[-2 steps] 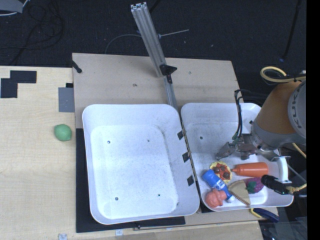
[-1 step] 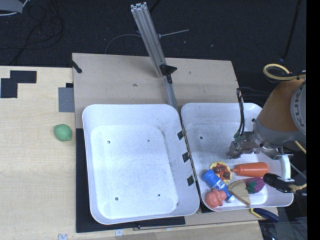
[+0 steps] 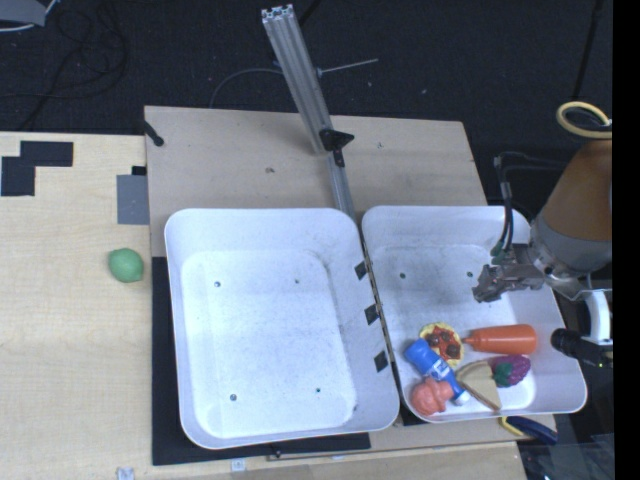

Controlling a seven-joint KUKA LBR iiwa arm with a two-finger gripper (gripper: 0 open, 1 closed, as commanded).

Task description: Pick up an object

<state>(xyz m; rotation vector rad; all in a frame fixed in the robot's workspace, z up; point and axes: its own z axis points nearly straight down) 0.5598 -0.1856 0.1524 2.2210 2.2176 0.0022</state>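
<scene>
While the arm [image 3: 580, 203] leans in from the right, its gripper [image 3: 492, 283] hangs over the upper right part of the right bin [image 3: 420, 233], above bare white floor; nothing sits between it and the bin that I can make out, and whether it is released or clenched I cannot tell, the view being too small and dark there. Down below it, well apart from the gripper, the objects crowd the near right corner of that bin; an orange bottle-shaped piece [image 3: 500, 340] lies on its side, pointing left; just left of it sits a small yellow and red item [image 3: 441, 341]; a blue piece [image 3: 432, 362] lies slantwise under that, touching a pink lump [image 3: 430, 396] at the bin's front edge; a tan wedge [image 3: 480, 383] rests beside the blue piece, and a purple and green item [image 3: 512, 370] sits just under the orange one. Over on the left, the left bin [image 3: 200, 238] lies alongside, the two bins touching along their shared edge; out on the pale bench [image 3: 60, 348], well left of both bins, a green ball [image 3: 126, 265] rests alone.
</scene>
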